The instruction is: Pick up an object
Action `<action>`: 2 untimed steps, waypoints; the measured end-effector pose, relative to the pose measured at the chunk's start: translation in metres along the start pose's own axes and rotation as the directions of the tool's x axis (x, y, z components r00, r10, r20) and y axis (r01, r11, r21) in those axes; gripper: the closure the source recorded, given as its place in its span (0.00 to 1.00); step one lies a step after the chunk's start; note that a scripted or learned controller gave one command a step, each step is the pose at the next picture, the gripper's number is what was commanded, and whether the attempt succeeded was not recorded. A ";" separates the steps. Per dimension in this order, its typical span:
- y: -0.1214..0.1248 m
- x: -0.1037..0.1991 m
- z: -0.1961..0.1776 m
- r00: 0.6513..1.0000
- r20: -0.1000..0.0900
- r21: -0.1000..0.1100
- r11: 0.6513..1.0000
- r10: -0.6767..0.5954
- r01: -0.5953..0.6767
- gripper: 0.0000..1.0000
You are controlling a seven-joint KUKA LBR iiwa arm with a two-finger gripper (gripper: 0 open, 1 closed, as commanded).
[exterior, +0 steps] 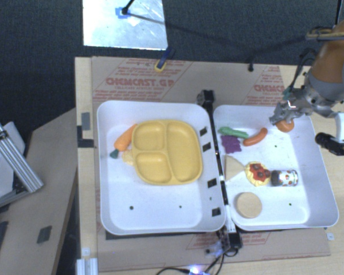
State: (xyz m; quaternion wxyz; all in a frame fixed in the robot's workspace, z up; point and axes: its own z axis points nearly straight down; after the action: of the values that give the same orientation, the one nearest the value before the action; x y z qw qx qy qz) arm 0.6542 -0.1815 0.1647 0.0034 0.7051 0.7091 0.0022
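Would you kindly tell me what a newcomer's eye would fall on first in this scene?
First, the large yellow three-compartment plastic plate in the middle of the left white bin, with an orange toy carrot against its left edge. Next, the grey-and-orange arm's gripper over the right white bin's far corner, beside a small orange round piece.

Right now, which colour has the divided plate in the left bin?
Yellow; the divided plate shows in the camera view.

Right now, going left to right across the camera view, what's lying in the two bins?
Toy carrot → yellow divided plate → purple toy grapes → toy sausage → small can, with the gripper above the right bin's far edge.
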 end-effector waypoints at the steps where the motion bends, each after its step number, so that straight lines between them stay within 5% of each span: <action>1: 0.002 0.000 -0.055 1.000 0.000 0.000 1.000 0.000 0.000 1.00; 2: -0.007 0.055 -0.047 1.000 -0.003 0.007 1.000 -0.003 0.003 1.00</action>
State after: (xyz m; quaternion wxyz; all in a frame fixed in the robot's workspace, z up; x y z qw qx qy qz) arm 0.6466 -0.1268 0.2111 -0.0003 0.7040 0.7102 0.0009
